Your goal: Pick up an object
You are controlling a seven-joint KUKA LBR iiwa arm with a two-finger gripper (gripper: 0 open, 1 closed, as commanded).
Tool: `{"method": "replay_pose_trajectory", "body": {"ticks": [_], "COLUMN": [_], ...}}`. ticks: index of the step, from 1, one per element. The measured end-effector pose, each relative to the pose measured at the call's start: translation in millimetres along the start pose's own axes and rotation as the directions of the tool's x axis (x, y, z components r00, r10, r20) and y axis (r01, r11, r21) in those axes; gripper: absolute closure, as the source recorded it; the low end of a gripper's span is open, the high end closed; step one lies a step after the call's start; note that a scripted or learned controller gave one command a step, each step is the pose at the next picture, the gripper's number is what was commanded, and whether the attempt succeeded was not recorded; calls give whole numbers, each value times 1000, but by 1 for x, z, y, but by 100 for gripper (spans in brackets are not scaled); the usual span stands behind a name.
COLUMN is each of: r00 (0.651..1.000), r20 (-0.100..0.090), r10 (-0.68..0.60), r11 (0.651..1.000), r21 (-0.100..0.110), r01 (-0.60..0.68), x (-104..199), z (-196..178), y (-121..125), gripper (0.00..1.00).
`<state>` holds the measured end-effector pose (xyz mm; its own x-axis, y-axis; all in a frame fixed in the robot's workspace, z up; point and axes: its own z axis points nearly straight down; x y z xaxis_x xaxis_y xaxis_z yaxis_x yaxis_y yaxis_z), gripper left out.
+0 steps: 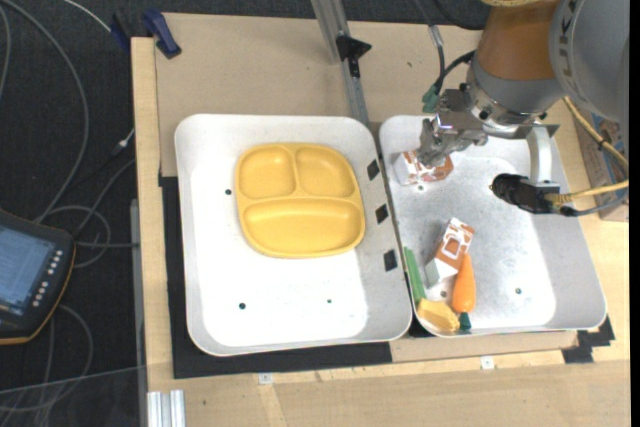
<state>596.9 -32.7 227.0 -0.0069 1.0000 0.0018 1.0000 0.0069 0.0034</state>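
One crumpled white-and-red packet [424, 169] sits pinched in the metal claw [436, 153] over the right bin [560, 275].

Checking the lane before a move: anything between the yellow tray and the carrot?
In the camera view, the bins' adjoining walls and a green stick lie between the tray and the carrot.

No legible text or labels anywhere

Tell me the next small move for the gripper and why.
Probably lift straight up a little. The gripper sits low over the small carton at the right bin's far left corner; a short rise would show whether the carton comes along.
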Motion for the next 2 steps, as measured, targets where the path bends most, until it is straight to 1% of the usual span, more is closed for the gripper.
{"method": "replay_pose_trajectory", "body": {"ticks": [2], "r00": [1000], "r20": [0], "r10": [0], "r11": [1000], "r21": [0], "r01": [0], "x": [103], "z": [-19], "y": [23], "gripper": [100]}}
